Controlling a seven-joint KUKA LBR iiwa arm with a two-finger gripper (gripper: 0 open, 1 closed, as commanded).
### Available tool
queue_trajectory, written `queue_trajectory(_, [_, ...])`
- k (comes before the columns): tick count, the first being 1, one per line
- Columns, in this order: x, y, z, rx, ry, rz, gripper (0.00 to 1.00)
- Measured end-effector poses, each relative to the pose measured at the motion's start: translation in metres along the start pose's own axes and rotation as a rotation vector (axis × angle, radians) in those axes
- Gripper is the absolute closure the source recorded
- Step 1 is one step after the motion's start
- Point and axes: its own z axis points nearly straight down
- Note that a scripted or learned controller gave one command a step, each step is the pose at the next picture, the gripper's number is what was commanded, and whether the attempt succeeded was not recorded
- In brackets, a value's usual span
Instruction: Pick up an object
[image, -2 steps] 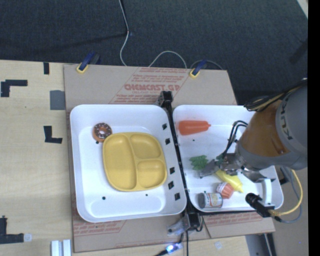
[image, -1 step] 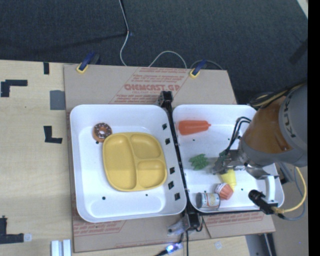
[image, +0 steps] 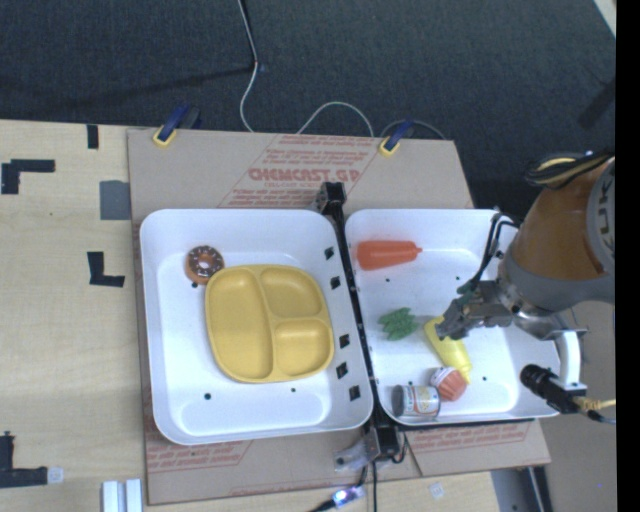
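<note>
Hand (image: 458, 318) is hovering at the banana (image: 448, 347).
Its state I cannot tell; it should be centring over the banana before pinching.

Left bin (image: 165, 300): yellow divided plate (image: 268, 322), doughnut (image: 204, 263)
Right bin (image: 440, 225): carrot (image: 387, 254), green leaf (image: 398, 323), banana (image: 450, 350), can (image: 418, 401)
Gripper (image: 462, 318): over banana's upper end

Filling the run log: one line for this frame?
hand over right bin, at top end of yellow bottle | grip: cannot tell | nearby: green leaf, carrot, can | left bin: yellow plate, donut
</note>
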Motion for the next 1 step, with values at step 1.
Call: queue_trajectory(1, [0.0002,0.001,-0.0346,0.002,0.0,0.0,1.0])
